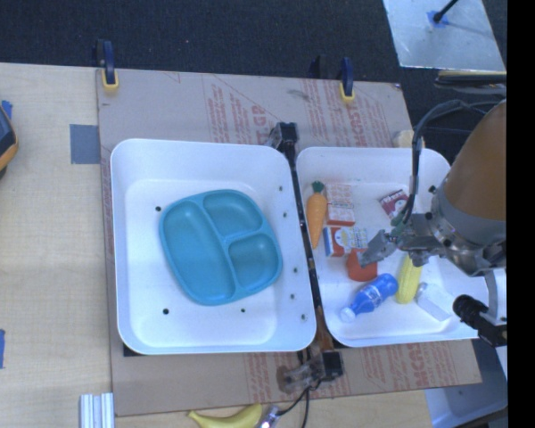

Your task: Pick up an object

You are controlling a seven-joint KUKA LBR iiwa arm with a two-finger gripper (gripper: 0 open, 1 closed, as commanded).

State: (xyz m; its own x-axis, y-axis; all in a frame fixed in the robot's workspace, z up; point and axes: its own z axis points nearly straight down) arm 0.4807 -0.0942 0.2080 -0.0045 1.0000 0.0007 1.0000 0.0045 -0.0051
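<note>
Grey metal claw (374, 252) hangs low over the right bin (374, 333), reaching in from the right; my wrist sits above it with its orange band. Whether the claw is open or closed, I cannot tell. Nothing visibly gripped.

Directly at the tips: a red object (362, 268), partly hidden under me, touching or just below the claw. Just beside it, toward the bin's near edge, a blue bottle (372, 296) lies on its side, white cap pointing left. Right of the bottle, a yellow tube-like item (409, 281) lies tilted, a white object (432, 304) just past it.

Toward the bin's left wall: an orange carrot (316, 217), green top at the far end. Between carrot and claw, a small red-and-white carton (341, 203).

Left bin (143, 328): a blue divided plate (220, 245), three compartments, lying flat near the middle.

Both bins rest on cardboard (205, 105) laid over a pale wooden surface (36, 283). A banana (225, 415) lies at the near edge.
</note>
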